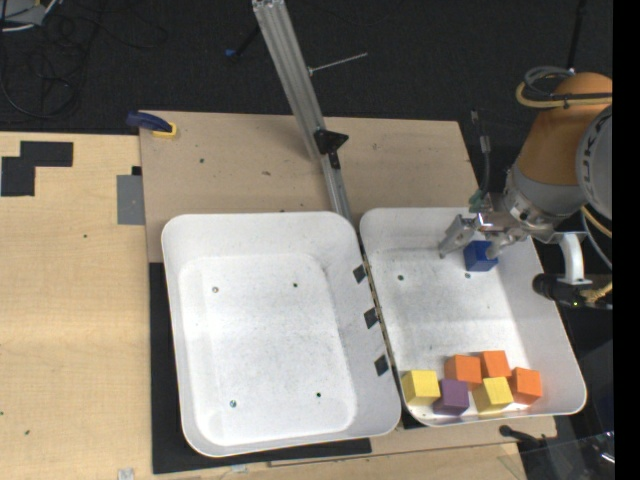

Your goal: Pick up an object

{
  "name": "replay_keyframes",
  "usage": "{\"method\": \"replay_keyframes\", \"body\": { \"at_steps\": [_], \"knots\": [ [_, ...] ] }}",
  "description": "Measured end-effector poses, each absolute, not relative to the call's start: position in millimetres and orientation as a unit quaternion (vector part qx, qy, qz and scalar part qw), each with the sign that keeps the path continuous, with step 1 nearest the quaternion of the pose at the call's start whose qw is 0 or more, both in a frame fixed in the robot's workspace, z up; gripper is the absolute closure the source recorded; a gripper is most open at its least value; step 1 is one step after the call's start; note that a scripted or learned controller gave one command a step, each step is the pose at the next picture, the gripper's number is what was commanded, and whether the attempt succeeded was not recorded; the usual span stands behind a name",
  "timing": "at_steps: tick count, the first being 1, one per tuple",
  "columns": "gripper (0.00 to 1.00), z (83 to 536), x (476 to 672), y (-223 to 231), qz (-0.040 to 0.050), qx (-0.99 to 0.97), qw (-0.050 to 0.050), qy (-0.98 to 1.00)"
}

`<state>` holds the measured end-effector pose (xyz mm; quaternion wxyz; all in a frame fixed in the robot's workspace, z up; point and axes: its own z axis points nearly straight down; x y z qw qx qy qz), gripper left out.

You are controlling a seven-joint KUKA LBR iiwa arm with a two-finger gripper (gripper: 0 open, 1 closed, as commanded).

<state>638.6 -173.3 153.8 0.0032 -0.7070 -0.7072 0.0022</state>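
Dark floor and loose cables lie behind a pale wooden table [80, 298] that carries two shallow white bins side by side. Over the far end of the right bin [545, 318] the pincer [478, 240] hangs with its fingers spread wide, and a blue block [481, 256] sits just under and between them, seemingly not clamped, though whether it rests on the bin floor I cannot tell. To do this step well, I judge the fingers should close squarely on two opposite flat faces of the block and low enough not to slip off on the lift. Orange, yellow and purple blocks [470, 382] cluster at the bin's near end, well apart. Reaching in from the right, the arm [560, 158] has its orange-banded wrist bent steeply downward.
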Motion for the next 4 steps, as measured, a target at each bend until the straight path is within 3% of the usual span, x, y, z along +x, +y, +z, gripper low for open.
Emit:
{"method": "replay_keyframes", "body": {
  "at_steps": [1,2,4],
  "knots": [
    [0.0,118,639.8,-177,0.0008,-0.708,-0.002,-0.706],
    [1.0,130,641.0,-178,-0.001,-0.709,-0.004,-0.705],
    [1.0,236,647.0,-183,-0.0007,-0.707,-0.002,-0.707]
  ]
}}
